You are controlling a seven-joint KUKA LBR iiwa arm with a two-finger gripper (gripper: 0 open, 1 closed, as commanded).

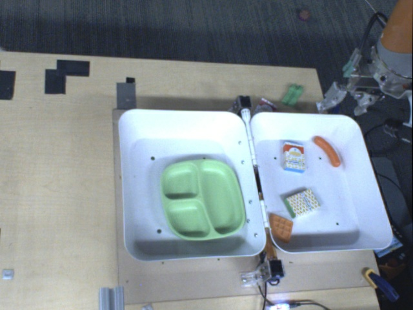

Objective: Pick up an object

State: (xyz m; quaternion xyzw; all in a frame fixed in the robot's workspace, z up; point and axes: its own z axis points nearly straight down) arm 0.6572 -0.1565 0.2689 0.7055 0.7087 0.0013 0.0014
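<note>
Hand (pixel 352 95) parked beyond right bin's (pixel 361 237) far corner, grip state unclear; sausage (pixel 327 151) nearest, likely first pick.

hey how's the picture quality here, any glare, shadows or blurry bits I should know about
Camera view: even overhead light; the white bins look bright, nearly washed out, with soft shadow inside their near walls. The green tray and the sausage read clearly, but print on the small box is too soft to read. The gripper at the upper right is blurred, with detail lost against the dark floor.
</note>
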